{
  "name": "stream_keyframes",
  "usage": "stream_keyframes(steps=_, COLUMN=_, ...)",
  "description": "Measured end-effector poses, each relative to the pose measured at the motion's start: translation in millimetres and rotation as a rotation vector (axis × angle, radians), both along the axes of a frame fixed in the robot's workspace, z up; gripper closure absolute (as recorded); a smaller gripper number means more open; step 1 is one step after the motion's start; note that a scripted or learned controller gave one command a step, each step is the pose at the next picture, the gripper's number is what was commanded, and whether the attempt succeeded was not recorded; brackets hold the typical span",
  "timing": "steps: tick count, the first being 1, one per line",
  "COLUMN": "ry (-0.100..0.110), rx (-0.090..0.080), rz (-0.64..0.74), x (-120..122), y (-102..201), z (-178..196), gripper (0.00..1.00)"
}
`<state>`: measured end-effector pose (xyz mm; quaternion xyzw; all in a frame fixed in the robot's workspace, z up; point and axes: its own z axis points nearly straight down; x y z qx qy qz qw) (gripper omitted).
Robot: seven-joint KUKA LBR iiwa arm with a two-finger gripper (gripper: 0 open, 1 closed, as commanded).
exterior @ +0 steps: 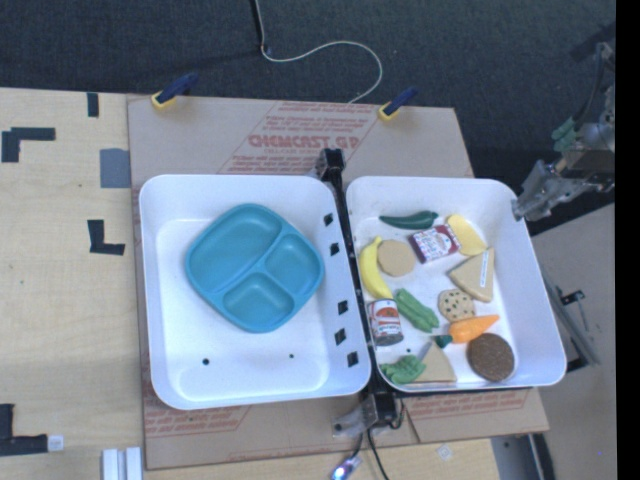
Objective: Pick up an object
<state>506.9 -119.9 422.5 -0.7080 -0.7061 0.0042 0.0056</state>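
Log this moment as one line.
claw: outside right bin, past its upper-right edge | holding: nothing visible | left bin: blue plate | right bin: toy food untouched

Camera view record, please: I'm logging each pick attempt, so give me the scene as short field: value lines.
left bin: holds a blue divided plate
right bin: holds toy food
food seen: banana, carrot, green pepper, cookie, brown round patty, small can
claw: at the right bin's upper right corner, outside the rim
food in claw: none seen
under the bins: cardboard sheet, clipped at its far corners
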Motion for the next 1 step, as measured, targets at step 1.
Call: stream_keyframes(steps=1, ry=0.001, rx=0.001, rz=0.007, x=-23.3, y=52.0, z=-103.8, gripper=1.00)
